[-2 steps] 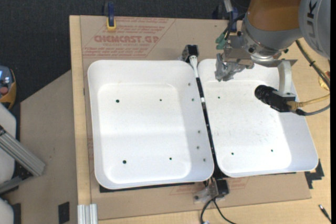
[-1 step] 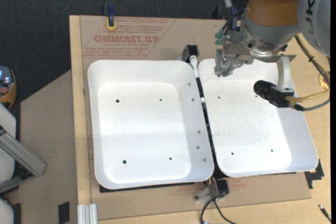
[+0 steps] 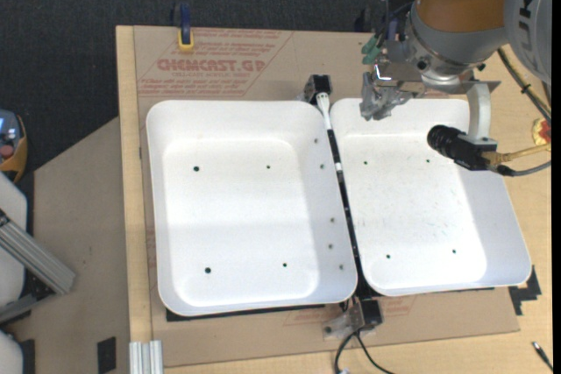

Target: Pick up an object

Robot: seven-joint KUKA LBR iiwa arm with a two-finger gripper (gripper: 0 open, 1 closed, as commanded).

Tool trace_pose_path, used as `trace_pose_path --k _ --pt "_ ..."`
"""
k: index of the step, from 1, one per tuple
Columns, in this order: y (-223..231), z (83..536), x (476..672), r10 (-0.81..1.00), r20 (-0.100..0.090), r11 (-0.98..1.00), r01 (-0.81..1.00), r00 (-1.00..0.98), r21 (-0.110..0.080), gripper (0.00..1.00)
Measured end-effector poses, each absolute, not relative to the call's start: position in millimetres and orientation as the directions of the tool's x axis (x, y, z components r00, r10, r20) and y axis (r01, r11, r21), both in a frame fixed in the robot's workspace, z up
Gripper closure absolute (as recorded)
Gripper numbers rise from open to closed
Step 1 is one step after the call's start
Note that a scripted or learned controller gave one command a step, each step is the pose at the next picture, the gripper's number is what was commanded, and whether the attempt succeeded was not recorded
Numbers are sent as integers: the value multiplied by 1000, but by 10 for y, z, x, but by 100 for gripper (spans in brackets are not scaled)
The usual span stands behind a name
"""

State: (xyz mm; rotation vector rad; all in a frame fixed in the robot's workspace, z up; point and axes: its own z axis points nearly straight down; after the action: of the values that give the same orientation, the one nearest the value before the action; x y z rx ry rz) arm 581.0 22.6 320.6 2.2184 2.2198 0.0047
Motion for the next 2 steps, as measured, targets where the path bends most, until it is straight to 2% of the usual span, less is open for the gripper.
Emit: trace_pose_path --k 1,2 --pt "123 3381 5624 1000 0 -1 1000 1 4 100" --pt "-97 3630 5283 1000 0 -3 1000 3 3 100"
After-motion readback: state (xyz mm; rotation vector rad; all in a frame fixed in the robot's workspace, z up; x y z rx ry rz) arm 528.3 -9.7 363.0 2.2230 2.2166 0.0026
